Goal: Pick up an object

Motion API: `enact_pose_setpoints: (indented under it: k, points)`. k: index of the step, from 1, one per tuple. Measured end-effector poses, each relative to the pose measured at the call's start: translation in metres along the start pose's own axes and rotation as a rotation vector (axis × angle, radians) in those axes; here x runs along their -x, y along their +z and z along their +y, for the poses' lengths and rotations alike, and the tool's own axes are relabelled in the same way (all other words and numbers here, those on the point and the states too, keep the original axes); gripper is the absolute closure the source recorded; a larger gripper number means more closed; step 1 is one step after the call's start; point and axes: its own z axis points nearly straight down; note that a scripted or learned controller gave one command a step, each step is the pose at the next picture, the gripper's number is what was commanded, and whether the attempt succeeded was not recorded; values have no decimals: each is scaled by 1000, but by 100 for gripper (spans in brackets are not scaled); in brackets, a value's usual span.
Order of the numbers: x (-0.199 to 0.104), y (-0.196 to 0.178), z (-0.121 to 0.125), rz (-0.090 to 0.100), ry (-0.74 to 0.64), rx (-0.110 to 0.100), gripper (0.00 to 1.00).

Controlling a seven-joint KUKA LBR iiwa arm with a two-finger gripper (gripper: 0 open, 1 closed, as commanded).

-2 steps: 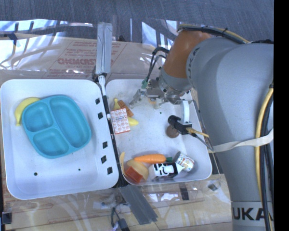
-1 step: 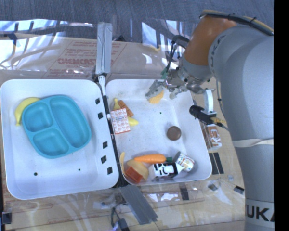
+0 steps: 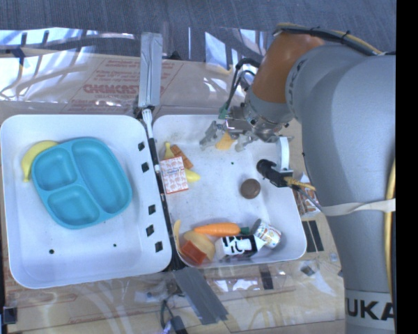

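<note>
Metal gripper [image 3: 226, 136] spread, straddling small yellow chunk [image 3: 225, 142]; round brown disc [image 3: 250, 188] nearby.

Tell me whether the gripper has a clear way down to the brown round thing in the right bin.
Probably yes: the brown round thing lies alone on bare bin floor, with the gripper just up-left of it and nothing between them.

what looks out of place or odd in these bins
A yellow banana in the left bin lies half tucked under the blue divided plate, rather than on it. The right bin's items are loosely scattered, nothing looks spilled.
</note>
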Motion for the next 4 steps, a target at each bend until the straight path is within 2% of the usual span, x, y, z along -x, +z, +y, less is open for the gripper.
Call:
enact_pose_setpoints:
  k: [1,2,3,4]
  points:
    - [20,11,2,-1,-17,3,0]
    - [16,34,2,0,-32,2,0]
    - [20,34,-66,-2,-56,4,0]
    - [22,34,-2,-1,-73,5,0]
